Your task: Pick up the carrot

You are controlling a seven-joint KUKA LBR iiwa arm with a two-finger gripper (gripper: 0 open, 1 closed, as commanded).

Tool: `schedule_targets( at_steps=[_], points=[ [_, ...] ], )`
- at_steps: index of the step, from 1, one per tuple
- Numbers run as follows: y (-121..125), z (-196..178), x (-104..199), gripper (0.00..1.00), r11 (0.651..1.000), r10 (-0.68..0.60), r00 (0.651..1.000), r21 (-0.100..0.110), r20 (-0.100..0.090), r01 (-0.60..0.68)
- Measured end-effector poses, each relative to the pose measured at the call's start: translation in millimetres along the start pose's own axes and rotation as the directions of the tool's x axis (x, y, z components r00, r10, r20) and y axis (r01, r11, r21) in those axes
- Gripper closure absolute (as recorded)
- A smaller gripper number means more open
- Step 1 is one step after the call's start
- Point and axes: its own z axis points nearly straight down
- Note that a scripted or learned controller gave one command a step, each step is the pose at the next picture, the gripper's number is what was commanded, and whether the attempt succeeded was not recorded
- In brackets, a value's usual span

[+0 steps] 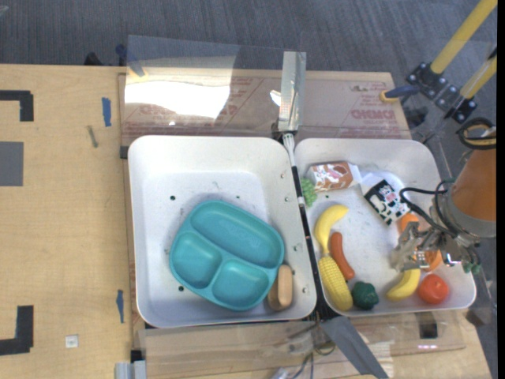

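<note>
The carrot lies in the right bin near its right side. Just a short orange piece of it shows at the gripper's upper left. My gripper hangs low directly over the rest of the carrot and hides it. The arm's orange band sits at the right edge of the view. Whether the carrot is gripped cannot be made out.
A small banana and a red tomato lie just below the gripper. A cow-patterned carton, snack pack, banana, red sausage, corn and green vegetable share that bin. The left bin holds a teal divided plate and a bread roll.
</note>
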Motion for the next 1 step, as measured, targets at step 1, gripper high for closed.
schedule_targets(
  at_steps=[1],
  points=[
    [70.8,-70.1,-50.4,1.00,0.986,0.165,0.986,-0.005,0.005,-0.165]
  ],
)
